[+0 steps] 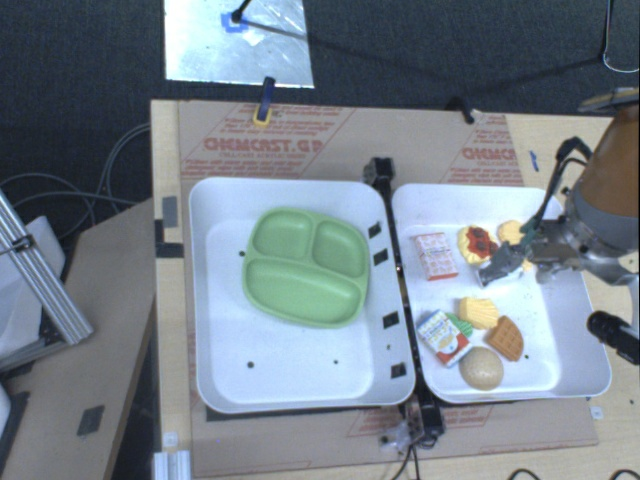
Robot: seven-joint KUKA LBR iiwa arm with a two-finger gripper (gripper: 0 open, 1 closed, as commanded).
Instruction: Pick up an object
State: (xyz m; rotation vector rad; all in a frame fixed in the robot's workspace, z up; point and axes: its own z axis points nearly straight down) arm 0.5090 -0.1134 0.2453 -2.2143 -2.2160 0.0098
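Note:
The right bin (575, 363) holds several toy food pieces. A white and red carton (434, 255) lies at its upper left, with a red and yellow piece (476, 239) and a small yellow piece (510, 231) beside it. Lower down are a yellow corn piece (479, 313), a brown waffle (507, 338), a colourful small box (443, 334) and a beige round piece (481, 369). My gripper (500, 264) hangs low over the bin's middle, just right of the red and yellow piece and above the corn. Nothing is visibly held in it.
The left bin (225, 368) holds a green divided plate (305, 267). A black divider with clips (395, 278) runs between the bins. The arm's grey body (610, 203) fills the right side above the bin. A shiny metal sheet (238, 28) lies beyond the bench.

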